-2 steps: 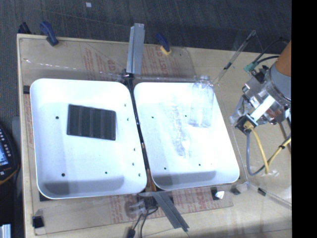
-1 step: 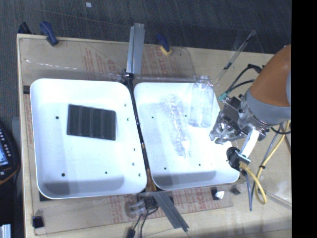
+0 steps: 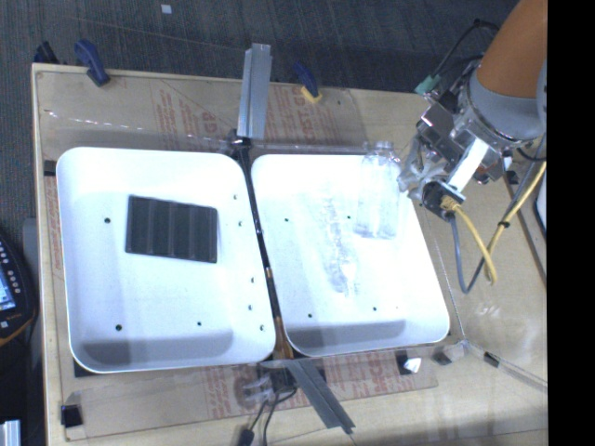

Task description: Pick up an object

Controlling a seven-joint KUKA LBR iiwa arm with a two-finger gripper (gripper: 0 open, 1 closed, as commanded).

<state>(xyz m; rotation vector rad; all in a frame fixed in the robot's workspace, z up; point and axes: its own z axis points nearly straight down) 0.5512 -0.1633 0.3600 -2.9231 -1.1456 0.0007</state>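
Note:
A dark grey ribbed rectangular pad (image 3: 172, 229) lies flat in the left bin (image 3: 84, 277). A clear plastic bottle-like object (image 3: 376, 196) is at the upper right of the right bin (image 3: 409, 319), hard to make out against the white floor. A second clear, crinkled piece (image 3: 338, 249) lies near that bin's middle. My gripper (image 3: 412, 177) hangs over the right bin's far right rim, just right of the clear bottle-like object. Whether it touches that object cannot be made out.
A metal bar (image 3: 255, 91) stands behind the divider between the bins. Blue clamps (image 3: 91, 61) hold the board's far edge. Yellow cables (image 3: 483, 244) hang from the wrist to the right of the right bin.

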